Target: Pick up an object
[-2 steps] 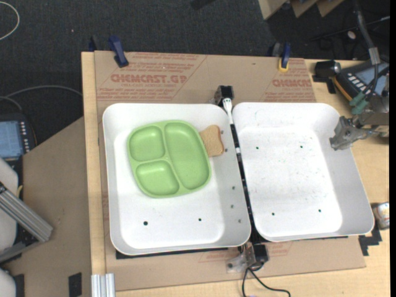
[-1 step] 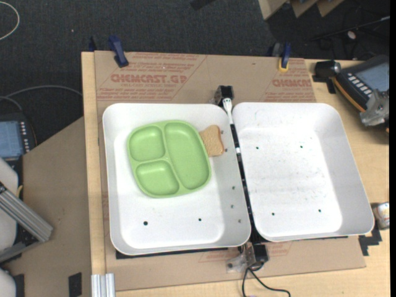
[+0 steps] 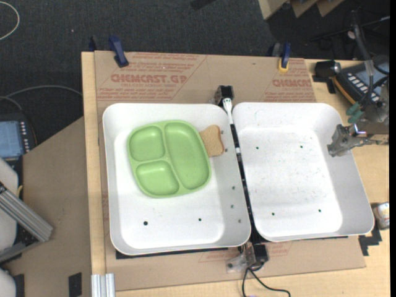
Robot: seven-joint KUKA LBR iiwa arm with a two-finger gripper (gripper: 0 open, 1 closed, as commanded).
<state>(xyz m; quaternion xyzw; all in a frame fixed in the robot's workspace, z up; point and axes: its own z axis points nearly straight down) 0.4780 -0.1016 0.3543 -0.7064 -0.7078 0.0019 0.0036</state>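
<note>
Approach step, nothing grasped: green divided plate (image 3: 169, 158) and tan slice (image 3: 212, 140) in left bin (image 3: 124, 228); tool (image 3: 342, 140) at right bin's (image 3: 297, 228) far edge, aperture indiscernible; next: traverse left, descend.

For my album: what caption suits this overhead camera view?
Green divided plate and tan sponge in the left bin; gripper at the right bin's edge.

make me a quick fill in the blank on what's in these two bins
The green plate lies in the ____ bin of the camera view.
The green plate has ____ compartments.
The tan piece touches the plate's ____ edge in the view.
The pincer sits at the right bin's ____ rim in the view.

Missing words: left; three; right; right
</note>
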